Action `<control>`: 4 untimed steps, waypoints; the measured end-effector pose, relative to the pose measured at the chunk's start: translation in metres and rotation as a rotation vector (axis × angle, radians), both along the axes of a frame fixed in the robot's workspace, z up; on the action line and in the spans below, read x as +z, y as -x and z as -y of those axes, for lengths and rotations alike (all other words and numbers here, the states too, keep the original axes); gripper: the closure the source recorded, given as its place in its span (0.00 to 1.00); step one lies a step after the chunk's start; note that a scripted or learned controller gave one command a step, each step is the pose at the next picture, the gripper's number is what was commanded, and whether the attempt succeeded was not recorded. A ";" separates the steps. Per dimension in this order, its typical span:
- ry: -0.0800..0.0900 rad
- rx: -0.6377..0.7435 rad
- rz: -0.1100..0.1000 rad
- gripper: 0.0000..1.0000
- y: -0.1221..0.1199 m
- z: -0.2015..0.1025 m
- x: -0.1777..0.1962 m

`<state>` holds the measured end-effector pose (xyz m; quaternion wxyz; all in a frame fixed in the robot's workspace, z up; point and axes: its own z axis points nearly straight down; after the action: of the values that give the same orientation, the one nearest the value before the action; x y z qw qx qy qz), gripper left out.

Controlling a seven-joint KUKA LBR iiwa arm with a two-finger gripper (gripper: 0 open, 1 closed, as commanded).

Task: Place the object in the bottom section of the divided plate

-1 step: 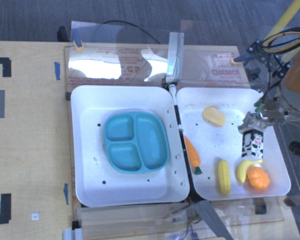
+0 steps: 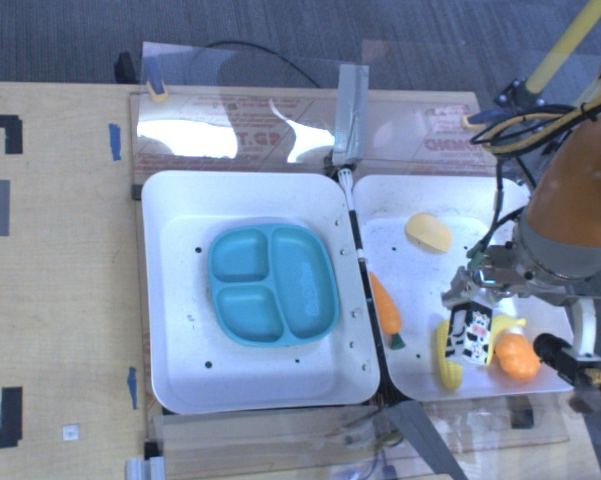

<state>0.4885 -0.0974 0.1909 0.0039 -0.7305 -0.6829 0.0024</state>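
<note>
My claw (image 2: 477,290) hangs low over the right bin (image 2: 400,218), just above the cow-patterned carton (image 2: 470,335); whether it grips anything I cannot tell. Risk: the carton is wedged between the corn cob (image 2: 446,358) and the orange (image 2: 517,356), so a descent may nudge neighbours or pinch two. The smooth, glossy teal divided plate (image 2: 273,284) waits in the left bin (image 2: 170,268).

Bright, even light; glare on rear plastic sheet (image 2: 230,133).
</note>
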 end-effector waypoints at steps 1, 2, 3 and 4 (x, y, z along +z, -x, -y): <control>0.004 -0.188 0.005 1.00 -0.025 -0.082 -0.010; 0.003 -0.205 0.003 1.00 -0.079 -0.166 -0.010; 0.004 -0.301 0.012 1.00 -0.101 -0.158 0.102; 0.010 -0.344 -0.010 1.00 -0.109 -0.235 -0.019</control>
<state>0.5975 0.1376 0.1719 0.0039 -0.8367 -0.5476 0.0089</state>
